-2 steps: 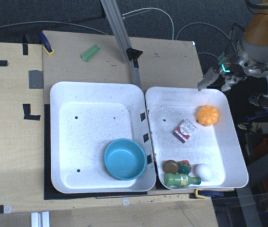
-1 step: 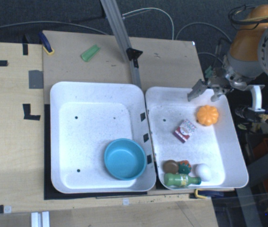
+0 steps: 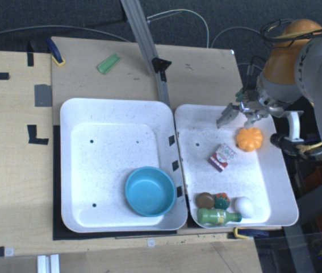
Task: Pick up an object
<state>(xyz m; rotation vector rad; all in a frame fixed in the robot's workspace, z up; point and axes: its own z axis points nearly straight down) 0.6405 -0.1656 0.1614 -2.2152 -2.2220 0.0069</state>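
My gripper (image 3: 241, 116) hangs over the back right corner of the right bin (image 3: 274, 181), just above and behind an orange pumpkin-shaped toy (image 3: 249, 139). Its fingers are spread open with nothing between them. A small red and white packet (image 3: 222, 156) lies near the bin's middle. At the front edge sit a brown lump (image 3: 205, 200), a small green and orange piece (image 3: 222, 199), a white egg (image 3: 243, 206) and a green bottle (image 3: 217, 216) lying on its side.
A blue bowl (image 3: 150, 190) stands in the left bin (image 3: 81, 152) near its front right. A slanted metal pole (image 3: 143, 33) rises behind the bins. A green block (image 3: 108, 63) lies on the bench at the back left.
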